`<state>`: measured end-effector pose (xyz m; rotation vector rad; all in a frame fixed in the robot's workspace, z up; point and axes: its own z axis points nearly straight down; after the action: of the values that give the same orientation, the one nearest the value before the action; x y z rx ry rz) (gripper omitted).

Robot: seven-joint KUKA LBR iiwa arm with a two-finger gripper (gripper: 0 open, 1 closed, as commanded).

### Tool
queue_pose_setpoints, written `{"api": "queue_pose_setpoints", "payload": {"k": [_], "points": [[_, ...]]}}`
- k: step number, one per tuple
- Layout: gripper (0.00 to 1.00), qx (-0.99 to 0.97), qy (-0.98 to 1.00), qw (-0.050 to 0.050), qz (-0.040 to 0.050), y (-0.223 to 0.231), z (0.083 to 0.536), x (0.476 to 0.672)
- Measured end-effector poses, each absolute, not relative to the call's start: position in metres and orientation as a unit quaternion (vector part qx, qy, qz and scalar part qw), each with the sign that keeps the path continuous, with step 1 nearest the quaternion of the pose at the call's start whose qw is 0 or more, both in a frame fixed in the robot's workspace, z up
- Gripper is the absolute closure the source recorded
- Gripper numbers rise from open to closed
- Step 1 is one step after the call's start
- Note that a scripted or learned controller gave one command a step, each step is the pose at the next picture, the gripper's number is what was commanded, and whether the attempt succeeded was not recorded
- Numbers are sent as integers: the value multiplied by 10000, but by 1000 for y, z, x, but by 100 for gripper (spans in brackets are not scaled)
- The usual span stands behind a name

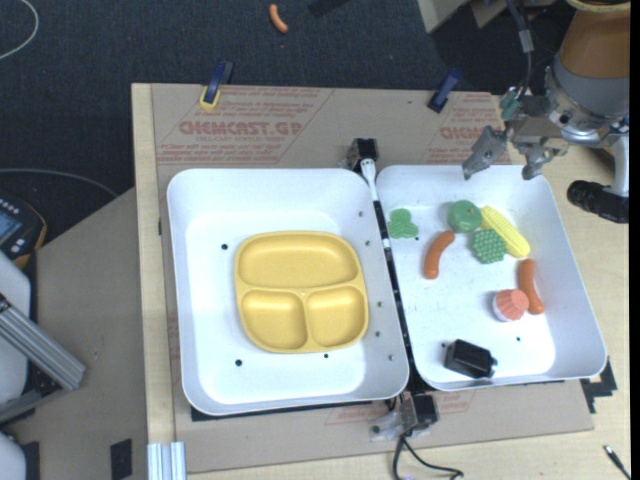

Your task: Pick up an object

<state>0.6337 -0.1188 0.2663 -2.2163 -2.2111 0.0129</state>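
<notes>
Red print on the cardboard sheet [300, 118] under the bins reads "CHEMCAST GP". The gripper [508, 160] hangs with its fingers spread and nothing between them over the far edge of the right bin [570, 343], where the corn cob [505, 231], sausages and green toys lie. A yellow divided tray [299, 290] sits in the left bin [195, 268]; the floor beyond is dark carpet.

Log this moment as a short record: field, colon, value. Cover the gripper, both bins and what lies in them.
gripper: gripper open, above the right bin's far edge, holding nothing
left bin: yellow divided tray
right bin: corn cob, two sausages, green pieces, black block, pink piece
task state: nothing picked up yet
</notes>
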Motion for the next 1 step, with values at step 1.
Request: {"api": "queue_pose_setpoints", "payload": {"k": [1], "points": [[0,-7071,-7071,2,2,-119,274,636]]}}
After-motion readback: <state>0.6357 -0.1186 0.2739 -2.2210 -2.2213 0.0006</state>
